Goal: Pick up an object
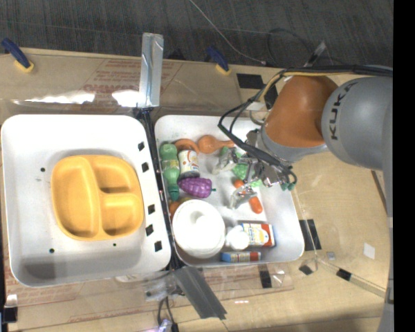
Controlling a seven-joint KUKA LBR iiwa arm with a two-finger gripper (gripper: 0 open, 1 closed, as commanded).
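The right bin [290, 220] holds a jumble of small objects. Purple grapes [196, 185] lie near its middle, with a green bottle [169, 166] and a small can [188, 161] to their left. An orange piece [208, 143] sits at the back. My gripper [243, 179] is lowered into the bin's right half, over a green item [241, 169] and a small orange item [254, 203]. The arm's orange band [301, 113] hides what lies behind the wrist.
A white bowl [197, 227], a white cap [236, 240], a juice carton [258, 235] and a marker [239, 256] fill the right bin's front. The left bin [17, 185] holds a yellow divided tray [97, 196]. A metal post [151, 68] rises between the bins at the back.
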